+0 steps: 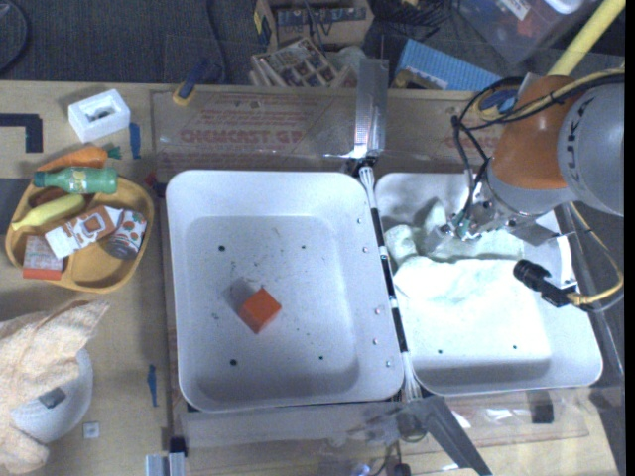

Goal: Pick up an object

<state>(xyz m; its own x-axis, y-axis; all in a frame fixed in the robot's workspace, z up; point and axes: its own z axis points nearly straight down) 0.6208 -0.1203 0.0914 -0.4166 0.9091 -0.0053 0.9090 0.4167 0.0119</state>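
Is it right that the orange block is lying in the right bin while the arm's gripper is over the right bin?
Not quite. The camera view shows the orange block lying in the left bin, not the right one. The rest stands: the gripper is over the right bin.

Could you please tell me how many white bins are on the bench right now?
2. The left bin holds an orange block. The right bin sits beside it, with the gripper reaching into its far end. The arm covers part of the right bin.
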